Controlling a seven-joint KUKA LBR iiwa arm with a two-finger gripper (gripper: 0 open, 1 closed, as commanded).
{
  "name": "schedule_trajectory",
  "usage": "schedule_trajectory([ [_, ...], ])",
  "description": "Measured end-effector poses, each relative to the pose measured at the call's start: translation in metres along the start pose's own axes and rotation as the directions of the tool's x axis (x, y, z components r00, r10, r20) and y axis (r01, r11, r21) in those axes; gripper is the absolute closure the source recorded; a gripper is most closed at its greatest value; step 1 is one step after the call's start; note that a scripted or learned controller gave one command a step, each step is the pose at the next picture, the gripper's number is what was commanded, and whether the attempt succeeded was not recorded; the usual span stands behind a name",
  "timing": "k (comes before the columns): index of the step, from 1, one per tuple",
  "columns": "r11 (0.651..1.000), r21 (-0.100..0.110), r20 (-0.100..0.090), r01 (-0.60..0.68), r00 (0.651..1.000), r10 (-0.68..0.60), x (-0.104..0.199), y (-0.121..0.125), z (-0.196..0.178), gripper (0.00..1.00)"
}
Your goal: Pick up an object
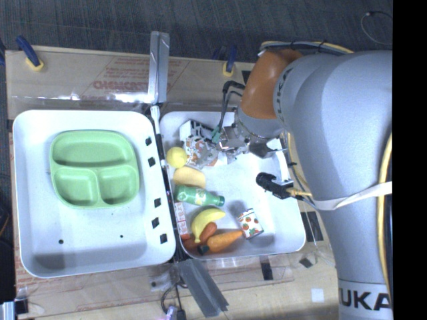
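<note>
Reaching into the far end of the right-hand shallow white bin (293,235), the grey arm with its orange wrist band (263,85) has its gripper (223,139) low over a crumpled white-and-red printed packet (200,151). Whether anything is gripped cannot be told; arm and clutter mask the tip.

Landmark: green plastic bottle with white label (199,196), lying on its side mid-bin.

- Packet: beyond the bottle, toward the bin's far wall, just beside the gripper. Likely target.
- Round yellow lemon-like fruit (176,157): beyond the bottle, near the divider side.
- Pale yellow oblong fruit (189,177): touching the bottle's far side.
- Yellow banana-shaped toy (205,219): just nearer than the bottle.
- Orange carrot-shaped toy (223,240): nearer again, by the near wall, with a small reddish piece (207,231) against it.
- Small white carton with red-and-green print (249,223): nearer than the bottle, on the arm's side.
- Light green three-compartment plastic tray (95,167): alone in the left white bin (33,245).

Advice, judged: the packet is thin and creased, so descend straight, close on a raised fold, not flat film, and lift slowly. Keep clear of the lemon-like fruit to avoid nudging it.

Count: bins two; tray one; bottle one; yellow fruits three; carrot one; carton one; packet one, possibly more bunched together.
</note>
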State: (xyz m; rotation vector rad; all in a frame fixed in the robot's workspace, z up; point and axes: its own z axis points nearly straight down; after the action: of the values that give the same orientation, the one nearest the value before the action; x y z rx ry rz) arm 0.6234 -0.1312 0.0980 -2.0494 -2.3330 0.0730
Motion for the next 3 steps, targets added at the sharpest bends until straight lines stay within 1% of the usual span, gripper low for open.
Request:
schedule_trajectory([
  [1,0.996,-0.037,-0.010,0.075,0.997,-0.076,-0.055,0.023,0.003,1.00],
  [2,0.994,-0.060,0.001,0.093,0.996,-0.093,0.045,0.035,-0.098,1.00],
  [3,0.994,-0.058,0.001,0.093,0.996,-0.093,0.044,0.034,-0.097,0.00],
])
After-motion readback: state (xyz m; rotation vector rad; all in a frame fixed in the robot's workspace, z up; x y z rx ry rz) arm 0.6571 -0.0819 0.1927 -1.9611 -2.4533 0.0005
